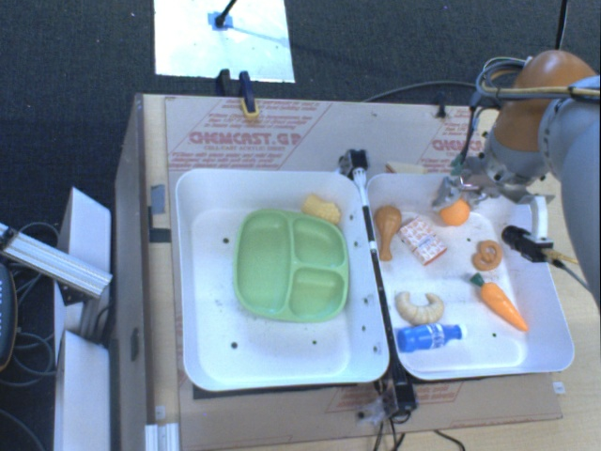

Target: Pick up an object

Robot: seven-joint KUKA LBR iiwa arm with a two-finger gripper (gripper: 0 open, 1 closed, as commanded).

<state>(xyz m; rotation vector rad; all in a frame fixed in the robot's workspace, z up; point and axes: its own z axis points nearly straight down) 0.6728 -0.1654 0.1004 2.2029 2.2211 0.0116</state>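
- Camera view: the gripper [454,195] is seen at the far side of the right bin [554,346], low over the floor of it; whether the jaws are wide or narrow cannot be told, as they are small and partly masked by the wrist.
- An orange ball [454,213] lies just under and in front of the jaws, seemingly touching them; it is judged to be the thing aimed at, though no grasp is shown.
- For a good pick, the jaws should be centred over the ball before closing, since a round thing is likely to roll out sideways.
- Beside the jaws, toward the left bin [202,252], lie a drumstick [386,227] and a red-and-white box [423,241]; these should be kept clear of.
- Nearer the camera than the jaws lie a pretzel [487,254], a carrot [500,304], a croissant [420,306] and a blue bottle [427,336].
- Well apart from the jaws, a green tray [291,265] is seen in the left bin.
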